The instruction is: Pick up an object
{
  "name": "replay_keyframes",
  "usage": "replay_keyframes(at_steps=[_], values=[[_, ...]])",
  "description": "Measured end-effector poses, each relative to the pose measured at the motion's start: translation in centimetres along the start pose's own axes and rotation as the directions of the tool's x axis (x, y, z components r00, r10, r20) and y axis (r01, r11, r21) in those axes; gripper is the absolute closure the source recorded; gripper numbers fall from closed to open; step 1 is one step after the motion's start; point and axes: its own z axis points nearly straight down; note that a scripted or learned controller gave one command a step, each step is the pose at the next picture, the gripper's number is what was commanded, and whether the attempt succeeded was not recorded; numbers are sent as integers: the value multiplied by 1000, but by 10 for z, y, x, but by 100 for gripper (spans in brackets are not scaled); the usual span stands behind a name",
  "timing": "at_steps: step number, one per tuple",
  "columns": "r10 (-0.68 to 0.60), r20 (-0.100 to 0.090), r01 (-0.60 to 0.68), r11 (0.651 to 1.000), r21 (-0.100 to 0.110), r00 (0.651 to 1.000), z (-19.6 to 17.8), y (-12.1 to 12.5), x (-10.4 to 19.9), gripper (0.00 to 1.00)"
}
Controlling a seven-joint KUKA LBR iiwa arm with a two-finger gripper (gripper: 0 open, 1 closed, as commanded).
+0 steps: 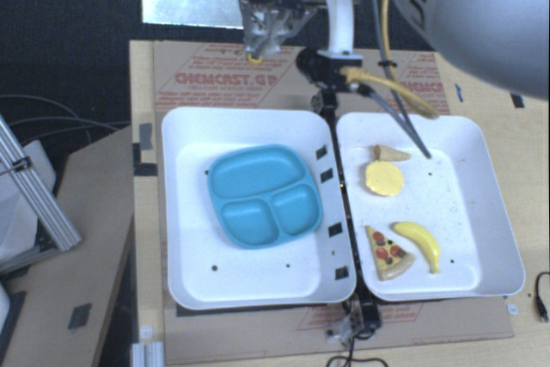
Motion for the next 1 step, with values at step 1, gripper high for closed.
replay_keyframes(at_steps=[1], values=[[6,1,-6,1000,-2,1000,26,24,-28,100]])
